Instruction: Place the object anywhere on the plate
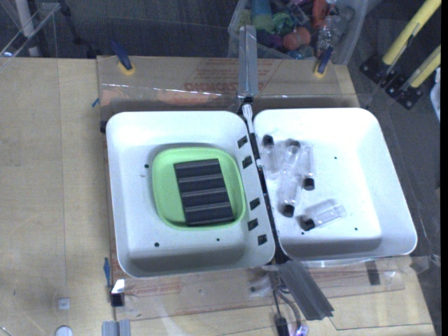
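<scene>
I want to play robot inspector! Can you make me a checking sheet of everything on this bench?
Surface: wooden bench bearing two shallow white bins, left bin and right bin, side by side.
Job's things: green plate in the left bin, with a dark ribbed block lying on it.
Clutter: several clear plastic bottles with black caps in the right bin, one apart near the front.
Grippers: nothing seen.
Cables: thin wires at the bench's front edge.
Surroundings: clear tub of colourful toys behind the bins; yellow bars at upper right.
</scene>
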`<state>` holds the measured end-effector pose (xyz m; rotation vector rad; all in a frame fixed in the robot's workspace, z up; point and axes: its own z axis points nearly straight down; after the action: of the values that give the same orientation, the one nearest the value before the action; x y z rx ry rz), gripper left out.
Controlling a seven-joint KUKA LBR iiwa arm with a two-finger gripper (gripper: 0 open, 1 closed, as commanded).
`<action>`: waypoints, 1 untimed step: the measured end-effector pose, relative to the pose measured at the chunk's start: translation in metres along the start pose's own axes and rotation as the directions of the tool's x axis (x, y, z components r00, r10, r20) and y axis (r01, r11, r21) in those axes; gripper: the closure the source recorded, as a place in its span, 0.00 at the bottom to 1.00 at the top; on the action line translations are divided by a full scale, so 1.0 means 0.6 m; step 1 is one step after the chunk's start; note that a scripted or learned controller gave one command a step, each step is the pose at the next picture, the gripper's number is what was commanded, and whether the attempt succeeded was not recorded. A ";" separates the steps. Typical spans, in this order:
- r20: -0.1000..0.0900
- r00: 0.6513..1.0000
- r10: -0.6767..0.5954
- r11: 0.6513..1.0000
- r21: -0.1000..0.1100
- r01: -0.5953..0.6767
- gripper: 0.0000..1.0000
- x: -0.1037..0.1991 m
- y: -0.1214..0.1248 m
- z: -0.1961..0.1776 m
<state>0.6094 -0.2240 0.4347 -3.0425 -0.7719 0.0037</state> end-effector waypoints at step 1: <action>0.001 0.995 0.096 0.995 0.002 -0.096 0.00 -0.023 -0.013 0.000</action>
<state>0.5935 -0.2236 0.4346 -3.0746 -0.6246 0.0056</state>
